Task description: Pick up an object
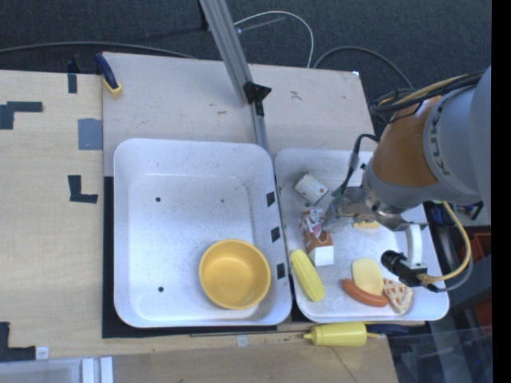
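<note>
- A wooden bench (48, 238) stands at the left, pale and smooth, with dark tape marks on it.
- The left bin (136, 174) is a shallow white tray with rounded corners and a speckled floor.
- In its near right corner sits a round yellow bowl (235, 273), smooth and plastic-looking, open side up.
- The right bin (435, 306) lies just beside the left one, the same white and shallow shape.
- A yellow corn cob (307, 274) lies at the near left of the right bin, long and bumpy.
- Near the far left of that bin rests a small white block (310, 187), tilted.
- Between them is a small red and white carton (318, 244), boxy in shape.
- The gripper (323, 219) hovers at the carton's top; I cannot tell how its jaws stand.
- Nearer and to the right lie a yellow wedge (367, 275), a red sausage (364, 294) and a waffle-patterned piece (397, 295), close together.
- A yellow bottle (339, 335) lies on its side just outside the bin's near rim.
- The grey arm (447, 146) with its orange band (403, 154) reaches in from the right.
</note>
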{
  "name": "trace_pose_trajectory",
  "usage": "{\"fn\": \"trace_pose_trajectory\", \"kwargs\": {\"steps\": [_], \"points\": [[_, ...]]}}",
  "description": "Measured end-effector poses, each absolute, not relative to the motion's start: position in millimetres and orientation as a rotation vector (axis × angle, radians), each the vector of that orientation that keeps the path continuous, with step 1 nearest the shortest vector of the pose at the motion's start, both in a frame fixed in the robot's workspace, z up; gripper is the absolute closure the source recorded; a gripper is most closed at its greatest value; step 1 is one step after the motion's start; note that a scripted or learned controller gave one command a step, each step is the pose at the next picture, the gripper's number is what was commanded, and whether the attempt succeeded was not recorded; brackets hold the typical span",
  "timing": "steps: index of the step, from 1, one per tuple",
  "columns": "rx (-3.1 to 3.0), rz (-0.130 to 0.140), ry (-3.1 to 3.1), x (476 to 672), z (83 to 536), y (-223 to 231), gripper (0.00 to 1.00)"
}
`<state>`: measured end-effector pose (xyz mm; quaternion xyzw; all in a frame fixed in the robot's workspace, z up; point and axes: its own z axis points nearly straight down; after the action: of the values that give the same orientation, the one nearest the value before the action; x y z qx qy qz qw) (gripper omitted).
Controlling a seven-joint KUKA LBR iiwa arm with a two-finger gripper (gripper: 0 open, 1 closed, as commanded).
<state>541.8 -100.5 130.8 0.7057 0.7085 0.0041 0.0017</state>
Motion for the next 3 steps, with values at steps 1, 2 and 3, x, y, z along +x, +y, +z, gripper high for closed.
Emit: {"fn": "trace_pose_trajectory", "kwargs": {"steps": [1,2,3], "points": [[2.217,0.003,2.222,535.7,189,-96,1.0],[2.22,0.001,2.223,536.1,205,-95,1.0],[2.214,0.002,2.231,553.7,219,-41,1.0]]}}
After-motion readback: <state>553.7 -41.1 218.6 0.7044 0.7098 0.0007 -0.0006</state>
